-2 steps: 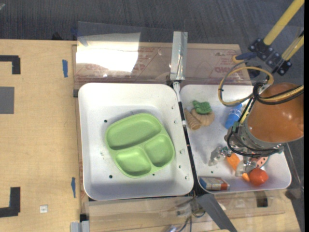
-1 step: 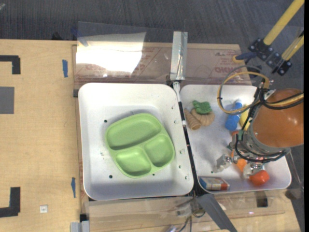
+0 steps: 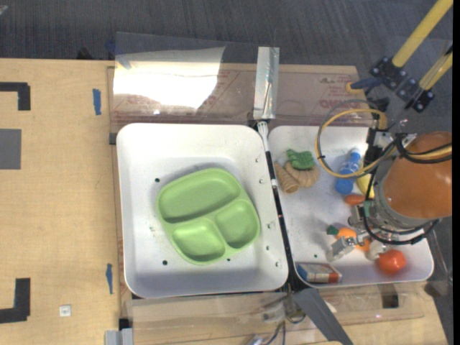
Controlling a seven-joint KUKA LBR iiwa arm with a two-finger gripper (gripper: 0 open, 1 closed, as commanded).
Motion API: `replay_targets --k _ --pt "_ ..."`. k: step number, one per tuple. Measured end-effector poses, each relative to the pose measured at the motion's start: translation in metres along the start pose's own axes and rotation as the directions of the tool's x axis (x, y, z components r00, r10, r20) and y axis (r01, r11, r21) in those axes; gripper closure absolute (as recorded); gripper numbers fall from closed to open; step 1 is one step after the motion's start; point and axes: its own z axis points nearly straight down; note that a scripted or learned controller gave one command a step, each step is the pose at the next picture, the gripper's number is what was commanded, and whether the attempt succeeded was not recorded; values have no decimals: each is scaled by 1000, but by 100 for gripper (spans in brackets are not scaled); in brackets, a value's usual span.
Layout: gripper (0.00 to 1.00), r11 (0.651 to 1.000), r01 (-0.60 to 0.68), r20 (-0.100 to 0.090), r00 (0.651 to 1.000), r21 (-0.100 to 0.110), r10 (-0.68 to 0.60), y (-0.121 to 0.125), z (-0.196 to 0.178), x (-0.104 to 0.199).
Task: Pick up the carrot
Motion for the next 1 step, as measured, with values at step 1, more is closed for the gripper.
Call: replay_targets --k 1 --pt "0 981 -194 -11 981 -3 194 2 -1 -33"
